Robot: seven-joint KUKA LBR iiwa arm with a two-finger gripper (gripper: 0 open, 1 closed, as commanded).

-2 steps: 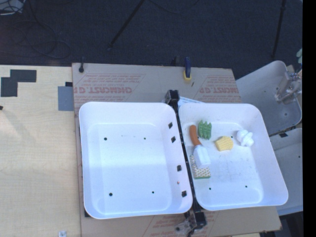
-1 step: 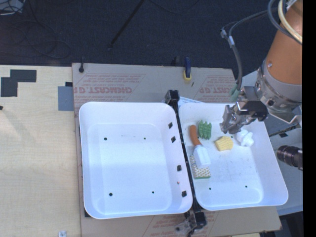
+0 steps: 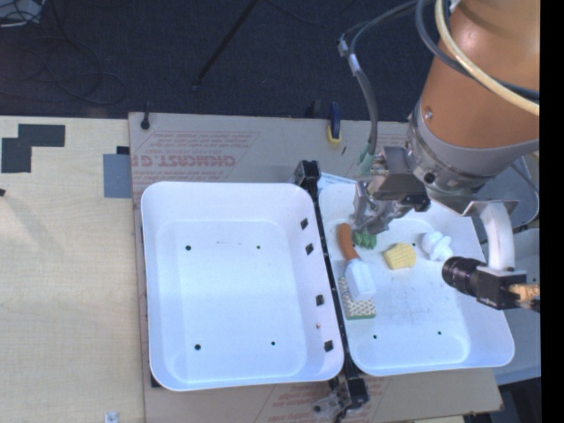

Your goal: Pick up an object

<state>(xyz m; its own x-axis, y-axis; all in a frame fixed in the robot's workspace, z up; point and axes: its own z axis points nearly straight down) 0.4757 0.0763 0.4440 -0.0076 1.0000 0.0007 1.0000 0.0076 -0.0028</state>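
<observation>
A grey and orange arm reaches from the right into the right bin (image 3: 480, 346). Its end effector (image 3: 368, 227) hangs over a carrot (image 3: 347, 241); grip unclear. A yellow block (image 3: 399, 256) lies just right.

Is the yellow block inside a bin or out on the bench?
Inside. The yellow block lies on the floor of the right bin, within its white rim.

Open left bin (image 3: 229, 236); crowded right bin (image 3: 441, 342).
</observation>
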